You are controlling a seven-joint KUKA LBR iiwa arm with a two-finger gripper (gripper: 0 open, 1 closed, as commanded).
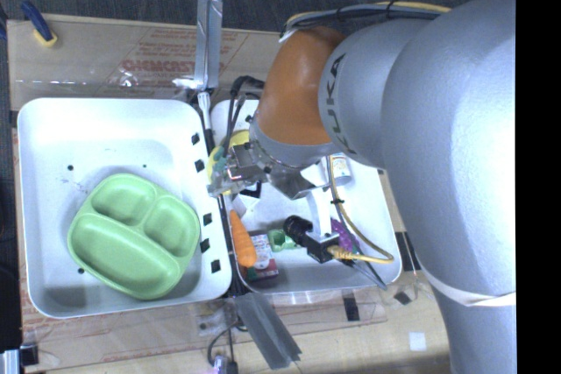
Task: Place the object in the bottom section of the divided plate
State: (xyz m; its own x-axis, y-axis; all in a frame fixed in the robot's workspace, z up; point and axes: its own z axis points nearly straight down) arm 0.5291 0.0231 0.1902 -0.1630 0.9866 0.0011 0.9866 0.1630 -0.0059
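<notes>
Divided plate [131, 236] is seen unloaded in left bin [53, 136]. Gripper [230, 175] is positioned over right bin [386, 215]; its grasp cannot be told. Placement is judged pending.

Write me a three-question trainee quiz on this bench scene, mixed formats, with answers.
1. True or false: the green divided plate sits in the left bin.
2. Which lies nearest the right bin's left wall? A) carrot B) small white bottle C) green block
3. Fill in: the arm's orange band hangs over the ____ bin.

Key: 1 true; 2 A; 3 right.
</notes>
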